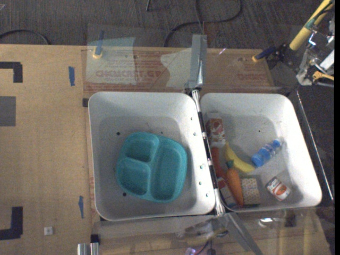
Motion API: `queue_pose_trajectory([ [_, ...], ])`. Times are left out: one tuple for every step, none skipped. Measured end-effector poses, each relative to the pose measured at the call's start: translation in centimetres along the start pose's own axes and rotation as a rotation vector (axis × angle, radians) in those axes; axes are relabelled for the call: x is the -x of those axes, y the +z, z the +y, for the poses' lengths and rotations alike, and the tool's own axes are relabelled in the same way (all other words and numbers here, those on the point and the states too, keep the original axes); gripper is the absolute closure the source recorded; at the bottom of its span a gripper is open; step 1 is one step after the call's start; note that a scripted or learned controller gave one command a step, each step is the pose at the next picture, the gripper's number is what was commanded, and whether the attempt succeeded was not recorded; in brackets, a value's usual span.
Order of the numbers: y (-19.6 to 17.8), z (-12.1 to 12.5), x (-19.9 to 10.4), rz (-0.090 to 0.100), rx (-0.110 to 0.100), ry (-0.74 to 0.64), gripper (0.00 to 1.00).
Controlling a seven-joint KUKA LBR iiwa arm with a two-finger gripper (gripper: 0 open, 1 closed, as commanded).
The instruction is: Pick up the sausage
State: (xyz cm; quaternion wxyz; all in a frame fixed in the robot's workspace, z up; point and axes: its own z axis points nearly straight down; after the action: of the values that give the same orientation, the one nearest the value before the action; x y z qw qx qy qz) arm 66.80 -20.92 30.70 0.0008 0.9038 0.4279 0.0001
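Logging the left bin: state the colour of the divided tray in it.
Teal, plain, no pattern; the divided tray shows clearly in the camera view.

On the desk [42, 142] two bins sit side by side. A divided plate [152, 167] lies in the left bin [106, 110]. In the right bin [297, 121], sausage [217, 161], banana [238, 162] and carrot [234, 185] crowd its left wall; bottle [266, 152] and can [278, 188] lie further right.

Soft, even light from above, rather dim with a cool cast. The white bins [143, 108] are brightest; their inner walls shade softly. Pale glare crosses the clear sheet [138, 62] at upper centre. Detail is slightly blurred throughout.
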Motion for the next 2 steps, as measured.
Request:
queue_pose_trajectory([
  [-3.3,-4.1,-3.6,0.000,-0.001,-0.110,1.00],
  [-4.2,-5.9,-2.2,-0.002,-0.005,0.483,1.00],
])
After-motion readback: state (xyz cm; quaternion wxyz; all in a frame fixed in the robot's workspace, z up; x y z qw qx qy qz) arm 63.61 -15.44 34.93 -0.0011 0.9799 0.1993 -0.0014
